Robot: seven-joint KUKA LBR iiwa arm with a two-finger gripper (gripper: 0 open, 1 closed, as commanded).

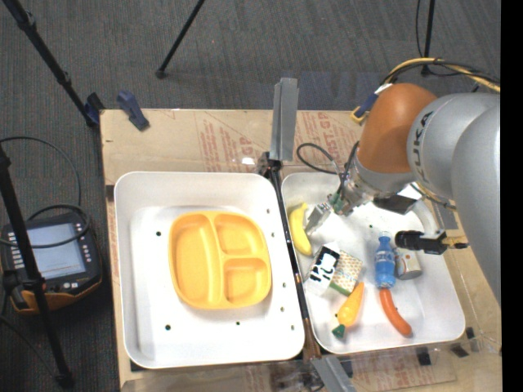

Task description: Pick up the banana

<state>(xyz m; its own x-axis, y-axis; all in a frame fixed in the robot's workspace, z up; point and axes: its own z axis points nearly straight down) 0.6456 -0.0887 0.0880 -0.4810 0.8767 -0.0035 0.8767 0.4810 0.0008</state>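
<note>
Looking at my feed, the banana (299, 229) lies against the right bin's (445, 300) left wall, not lifted. My claw (320, 216) hovers just beside it; can't tell its spread. Grabbing's all left.

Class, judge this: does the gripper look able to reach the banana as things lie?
Probably yes. The gripper hangs right beside the banana, which lies uncovered against the right bin's left wall; that wall may crowd one finger.
</note>
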